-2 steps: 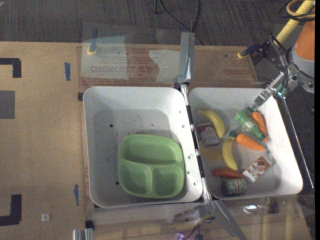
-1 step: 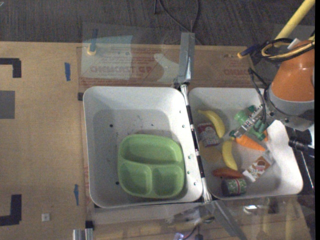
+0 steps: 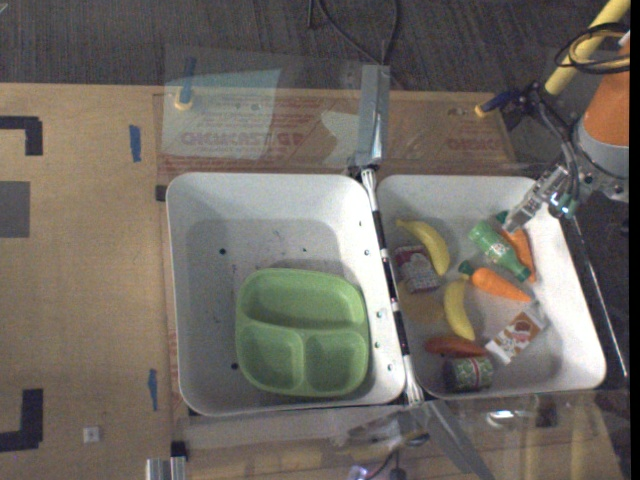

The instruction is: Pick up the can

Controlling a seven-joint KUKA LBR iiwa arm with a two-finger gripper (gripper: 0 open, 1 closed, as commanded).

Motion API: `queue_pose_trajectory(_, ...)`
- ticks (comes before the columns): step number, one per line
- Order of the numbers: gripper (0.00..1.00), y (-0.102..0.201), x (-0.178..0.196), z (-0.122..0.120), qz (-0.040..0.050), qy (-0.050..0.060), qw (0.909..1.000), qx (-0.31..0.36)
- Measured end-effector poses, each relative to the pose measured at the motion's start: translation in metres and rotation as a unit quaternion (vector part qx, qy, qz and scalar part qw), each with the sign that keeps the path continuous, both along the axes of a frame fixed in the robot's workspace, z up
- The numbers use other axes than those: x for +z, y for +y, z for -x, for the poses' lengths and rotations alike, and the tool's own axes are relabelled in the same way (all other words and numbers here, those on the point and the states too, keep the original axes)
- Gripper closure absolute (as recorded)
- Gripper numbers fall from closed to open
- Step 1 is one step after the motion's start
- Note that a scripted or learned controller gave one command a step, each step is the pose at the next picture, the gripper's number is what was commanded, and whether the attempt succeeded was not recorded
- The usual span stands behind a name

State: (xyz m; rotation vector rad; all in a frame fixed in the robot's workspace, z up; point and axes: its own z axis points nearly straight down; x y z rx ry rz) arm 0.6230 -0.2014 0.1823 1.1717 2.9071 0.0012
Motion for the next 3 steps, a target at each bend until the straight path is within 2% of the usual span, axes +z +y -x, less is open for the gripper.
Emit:
queue_pose_trajectory(1, 1.0, 0.012, -0.093, 0.017, -0.0005, -0.002, 0.9999, 0.01)
queue_pose_trajectory(2, 1.0, -0.019, -0.081, -0.013, -0.0002, 0.0, 0.9973, 0.073)
queue_pose_trajectory(3, 0.0, -0.019, -0.082, -0.013, -0.0005, 0.0, 0.9973, 0.073)
